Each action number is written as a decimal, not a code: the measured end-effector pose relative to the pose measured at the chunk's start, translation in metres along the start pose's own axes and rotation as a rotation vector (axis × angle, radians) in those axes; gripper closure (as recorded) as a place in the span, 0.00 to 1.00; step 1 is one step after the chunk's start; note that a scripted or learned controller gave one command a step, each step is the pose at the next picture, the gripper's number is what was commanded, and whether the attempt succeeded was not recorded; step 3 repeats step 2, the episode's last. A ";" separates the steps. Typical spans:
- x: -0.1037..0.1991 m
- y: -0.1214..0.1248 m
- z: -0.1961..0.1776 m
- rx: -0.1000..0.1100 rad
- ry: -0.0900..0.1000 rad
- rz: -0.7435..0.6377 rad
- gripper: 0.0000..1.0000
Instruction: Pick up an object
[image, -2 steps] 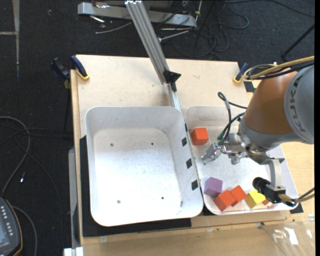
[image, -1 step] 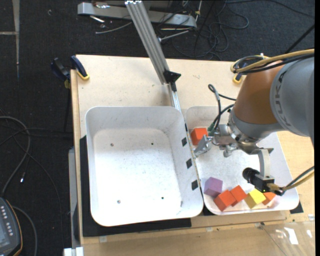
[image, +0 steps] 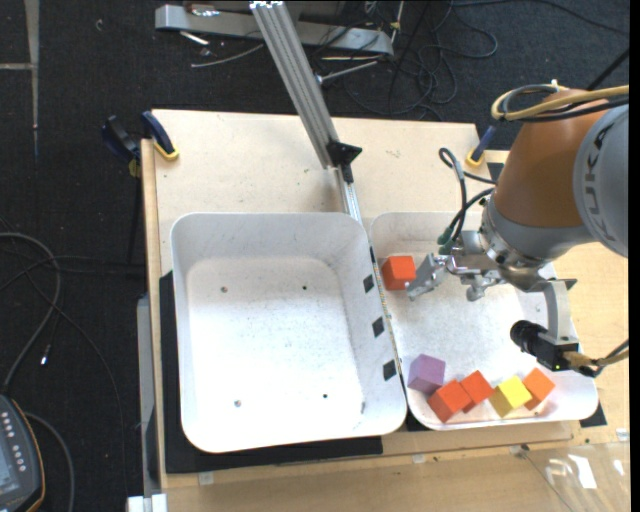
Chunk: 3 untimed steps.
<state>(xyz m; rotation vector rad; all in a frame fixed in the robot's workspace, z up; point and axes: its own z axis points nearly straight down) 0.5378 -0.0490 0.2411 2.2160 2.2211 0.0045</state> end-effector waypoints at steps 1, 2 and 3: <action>0.040 -0.040 -0.012 0.006 0.003 -0.005 0.00; 0.008 0.003 -0.032 0.000 -0.001 0.004 0.00; 0.008 0.003 -0.032 0.000 -0.001 0.004 0.00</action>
